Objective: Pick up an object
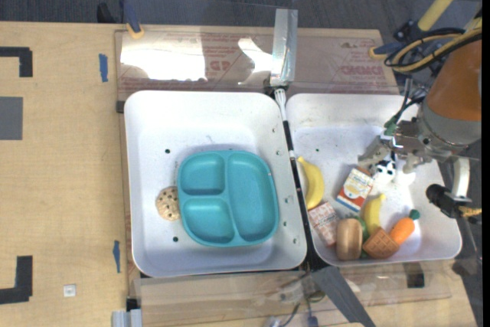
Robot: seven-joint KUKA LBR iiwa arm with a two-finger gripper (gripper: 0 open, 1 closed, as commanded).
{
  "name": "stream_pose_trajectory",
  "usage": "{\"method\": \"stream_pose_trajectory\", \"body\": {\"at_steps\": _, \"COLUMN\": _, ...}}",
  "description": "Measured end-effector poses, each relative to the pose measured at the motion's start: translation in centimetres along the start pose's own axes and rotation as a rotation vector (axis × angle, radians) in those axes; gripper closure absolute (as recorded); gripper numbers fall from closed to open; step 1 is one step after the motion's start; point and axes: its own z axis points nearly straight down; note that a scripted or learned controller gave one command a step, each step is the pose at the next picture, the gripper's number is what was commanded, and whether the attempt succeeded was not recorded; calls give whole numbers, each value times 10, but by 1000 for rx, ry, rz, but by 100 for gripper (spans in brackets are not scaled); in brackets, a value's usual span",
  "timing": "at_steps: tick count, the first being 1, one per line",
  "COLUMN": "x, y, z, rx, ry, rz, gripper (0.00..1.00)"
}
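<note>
The grey KUKA arm with its orange band [462,84] reaches in from the right edge of the camera view, its wrist bent down and leftward over the right-hand side of the bench. Below the orange band, the grey metal wrist housing [452,130] leads to the two-finger gripper [387,157], which points toward the left. Black and yellow cables [417,42] loop beside the arm, above and behind the jaws.
</note>
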Motion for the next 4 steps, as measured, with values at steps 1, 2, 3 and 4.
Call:
{"method": "stream_pose_trajectory", "body": {"at_steps": 1, "x": 19, "y": 59, "z": 36, "rx": -32, "ry": -12, "rz": -176, "gripper": 0}}
{"method": "stream_pose_trajectory", "body": {"at_steps": 2, "x": 17, "y": 65, "z": 20, "rx": -52, "ry": -19, "rz": -176, "gripper": 100}}
{"method": "stream_pose_trajectory", "body": {"at_steps": 3, "x": 17, "y": 64, "z": 21, "rx": -49, "ry": -18, "rz": -176, "gripper": 0}}
{"method": "stream_pose_trajectory", "body": {"at_steps": 4, "x": -26, "y": 50, "z": 34, "rx": -39, "ry": -8, "rz": -178, "gripper": 0}}
